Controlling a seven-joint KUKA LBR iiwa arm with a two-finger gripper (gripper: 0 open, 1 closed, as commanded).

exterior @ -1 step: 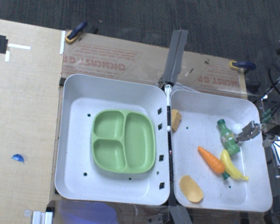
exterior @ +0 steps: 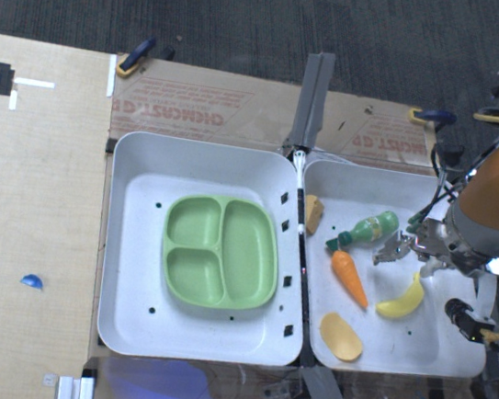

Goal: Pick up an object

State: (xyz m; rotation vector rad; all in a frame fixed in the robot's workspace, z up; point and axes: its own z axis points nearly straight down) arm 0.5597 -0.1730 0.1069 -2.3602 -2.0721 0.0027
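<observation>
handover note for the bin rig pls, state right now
End effector: over the right bin, just right of the green bottle; nothing visible between its fingers, open or shut unclear.
Right bin contents: green bottle, carrot, banana, yellow chip-shaped piece, small brown piece at the left wall.
Left bin: green divided plate.
Done: no pick yet, everything lies in the bins.
Left: grasp one object and lift it.
</observation>
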